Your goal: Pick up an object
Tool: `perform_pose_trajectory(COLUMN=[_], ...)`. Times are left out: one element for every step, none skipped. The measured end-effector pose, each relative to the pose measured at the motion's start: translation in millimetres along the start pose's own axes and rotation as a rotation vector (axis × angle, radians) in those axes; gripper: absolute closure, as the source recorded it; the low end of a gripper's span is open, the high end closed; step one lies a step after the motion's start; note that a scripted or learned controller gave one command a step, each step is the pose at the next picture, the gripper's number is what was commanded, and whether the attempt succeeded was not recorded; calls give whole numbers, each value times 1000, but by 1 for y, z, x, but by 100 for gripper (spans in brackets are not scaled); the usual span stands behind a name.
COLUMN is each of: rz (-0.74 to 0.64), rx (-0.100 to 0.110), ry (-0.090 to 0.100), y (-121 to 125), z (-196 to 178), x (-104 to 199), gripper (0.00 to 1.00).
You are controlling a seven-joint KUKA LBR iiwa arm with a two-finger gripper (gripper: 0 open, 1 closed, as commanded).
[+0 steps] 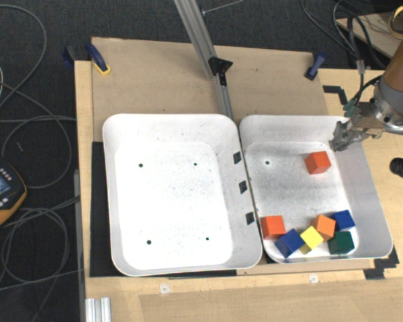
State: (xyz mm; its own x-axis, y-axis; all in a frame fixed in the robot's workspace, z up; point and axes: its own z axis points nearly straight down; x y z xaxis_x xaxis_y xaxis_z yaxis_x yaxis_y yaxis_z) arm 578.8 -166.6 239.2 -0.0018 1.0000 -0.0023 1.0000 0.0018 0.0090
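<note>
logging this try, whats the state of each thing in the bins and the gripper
gripper: above the right bin's far right edge, nothing seen between its fingers
red-orange cube: alone, resting on the right bin floor
six cubes: clustered at the right bin's near edge
left bin: lying beside the right one

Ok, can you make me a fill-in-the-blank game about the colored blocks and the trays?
1. All the blocks lie in the ____ bin, as the camera sees it.
2. The block lying alone, nearest the tool, is ____.
3. Only one block in the near corner is ____ like a lemon.
4. The number of blue blocks is ____.

Missing words: right; orange; yellow; two
</note>
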Motion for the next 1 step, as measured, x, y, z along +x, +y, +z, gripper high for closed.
perform_pose_trajectory(rz=[1], rx=[7], ry=[1], y=[1], z=[2], x=[0], gripper=[100])
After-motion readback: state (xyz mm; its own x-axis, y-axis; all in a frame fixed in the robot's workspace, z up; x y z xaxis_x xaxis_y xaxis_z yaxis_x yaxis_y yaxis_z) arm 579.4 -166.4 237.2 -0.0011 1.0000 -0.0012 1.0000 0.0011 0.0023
